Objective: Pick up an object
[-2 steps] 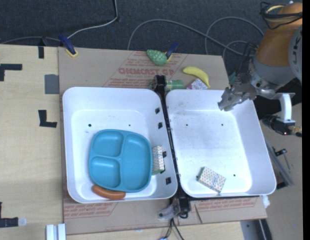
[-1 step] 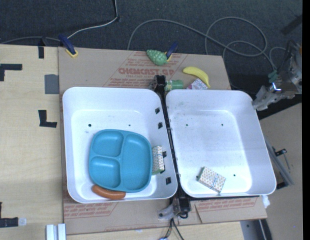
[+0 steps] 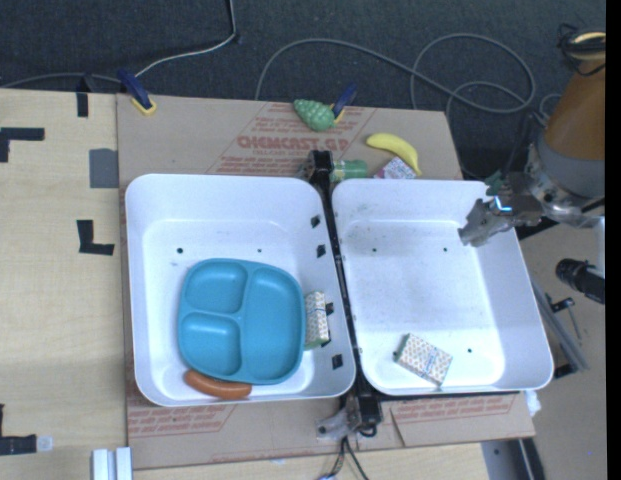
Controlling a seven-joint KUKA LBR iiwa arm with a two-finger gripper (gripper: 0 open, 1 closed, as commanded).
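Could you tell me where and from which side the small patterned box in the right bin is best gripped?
Probably from straight above, fingers closing across its shorter width. The patterned box lies flat on the floor of the right bin, turned at a slant, so the wrist would need rotating to match. It sits near the bin's front wall, so the ends look more cramped. The gripper is at the bin's far right edge.

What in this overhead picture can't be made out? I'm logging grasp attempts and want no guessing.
- Gripper, camera view: small and blurred at the right bin's far corner; finger state unreadable.
- Small patterned item: tucked against the blue plate in the left bin, partly hidden.
- Patterned box: print too small to read.
- Orange sausage: upper edge hidden under the plate rim.
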